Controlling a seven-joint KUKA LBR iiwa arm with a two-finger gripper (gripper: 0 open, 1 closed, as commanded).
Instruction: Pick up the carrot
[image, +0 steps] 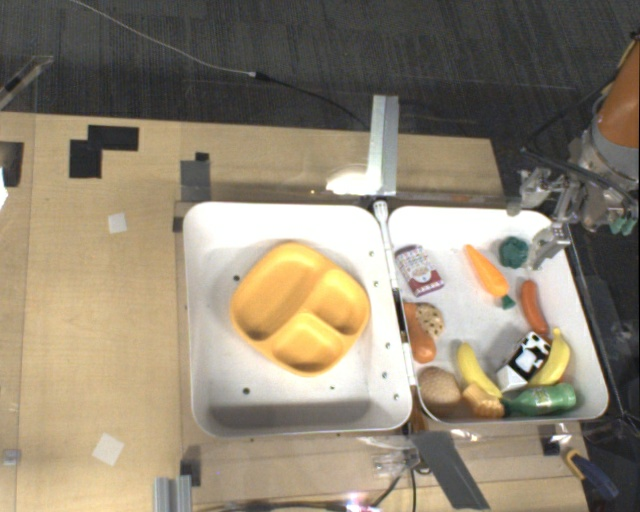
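Carrot (487, 271) is lying in the right bin (590, 335), its long axis running diagonally, narrow end pointing toward the upper left. The claw (552, 240) is hovering near the bin's upper right corner, empty; its opening is unclear.

No legible text; small packet (418, 270) label (red-white) too blurred.

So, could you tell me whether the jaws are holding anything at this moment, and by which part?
Nothing is held. The gripper sits at the right bin's upper right corner, apart from the carrot, which lies loose on the bin floor.
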